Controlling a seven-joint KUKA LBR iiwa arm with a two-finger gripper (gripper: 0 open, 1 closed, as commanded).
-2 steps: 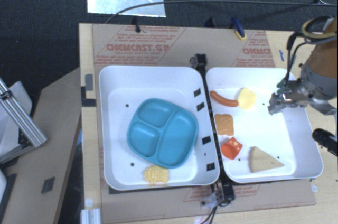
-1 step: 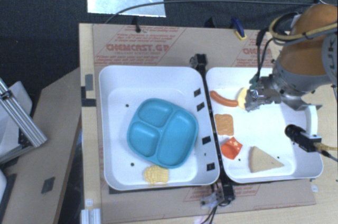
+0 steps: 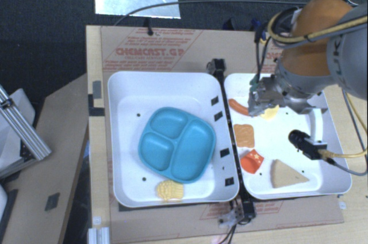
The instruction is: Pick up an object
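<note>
Nearest the lens, a knobbly yellow toy corn cob (image 3: pixel 170 190) lies at six o'clock in the left white plastic bin (image 3: pixel 123 93), below a large blue divided plastic tray (image 3: pixel 177 144). Over the right white bin (image 3: pixel 339 176), the grey gripper (image 3: pixel 260 103) hides part of a pale yellow piece (image 3: pixel 270 113); its grip cannot be told. Tan wedge (image 3: pixel 287 175), toast-coloured slab (image 3: pixel 244 136), red-orange chunk (image 3: pixel 251 161) and orange sausage (image 3: pixel 237 106) lie near.
</note>
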